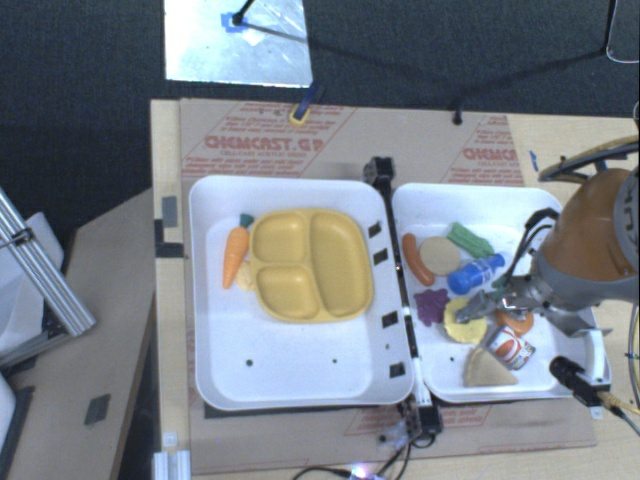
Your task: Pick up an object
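The gripper (500,306) hangs low over the right bin (570,388), just above a yellow piece (462,323) and a small can (508,349); whether it is open or closed on anything cannot be told. Near it lie a blue bottle (474,273), a green block (469,239), a purple piece (430,308) and a tan wedge (487,370). The left bin (300,383) holds a yellow divided plate (308,265) with a carrot (234,254) just beside it.

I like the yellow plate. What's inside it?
Nothing shows inside the yellow divided plate; its three sections look bare. A toy carrot lies beside it in the left bin, outside the plate.
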